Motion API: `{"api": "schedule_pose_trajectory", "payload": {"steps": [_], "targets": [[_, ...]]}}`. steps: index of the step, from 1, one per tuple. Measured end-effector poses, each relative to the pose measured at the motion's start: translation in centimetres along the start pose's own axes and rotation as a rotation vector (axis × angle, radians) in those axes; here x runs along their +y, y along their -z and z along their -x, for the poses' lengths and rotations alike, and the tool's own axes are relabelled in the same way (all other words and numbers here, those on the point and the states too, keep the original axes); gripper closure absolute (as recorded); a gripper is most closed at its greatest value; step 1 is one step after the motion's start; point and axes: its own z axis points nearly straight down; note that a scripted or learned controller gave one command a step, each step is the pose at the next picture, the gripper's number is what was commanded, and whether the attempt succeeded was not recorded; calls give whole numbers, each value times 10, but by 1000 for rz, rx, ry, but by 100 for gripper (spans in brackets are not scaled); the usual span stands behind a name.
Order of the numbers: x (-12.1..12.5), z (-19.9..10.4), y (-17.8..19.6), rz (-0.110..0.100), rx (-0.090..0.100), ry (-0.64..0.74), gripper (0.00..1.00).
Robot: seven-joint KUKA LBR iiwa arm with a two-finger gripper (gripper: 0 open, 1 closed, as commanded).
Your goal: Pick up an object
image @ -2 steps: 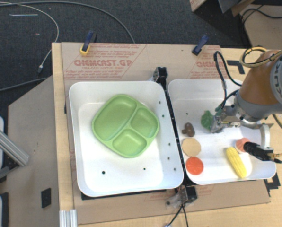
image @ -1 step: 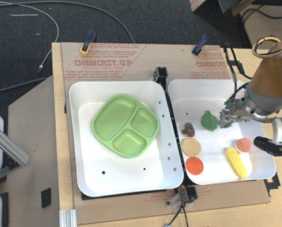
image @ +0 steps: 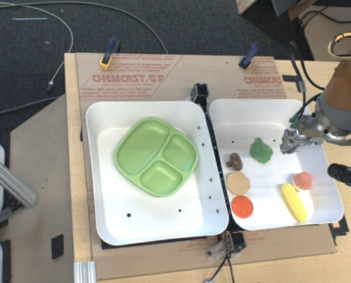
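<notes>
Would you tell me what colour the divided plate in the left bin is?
Light green; the divided plate shows best in the camera view.

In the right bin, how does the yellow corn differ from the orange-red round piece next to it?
The corn is yellow and long, lying at a slant near the bin's front right corner; the orange-red round piece is a flat-looking disc near the front left. The corn lies just below a pinkish piece, while the disc sits right under a tan disc. Both rest on the floor of the right bin, apart from the gripper.
</notes>
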Motion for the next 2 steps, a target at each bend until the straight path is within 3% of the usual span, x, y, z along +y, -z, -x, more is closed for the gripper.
{"api": "schedule_pose_trajectory", "payload": {"steps": [1,2], "targets": [[1,0,18,0,0,1,100],[14,-61,27,-1,2,5,100]]}}
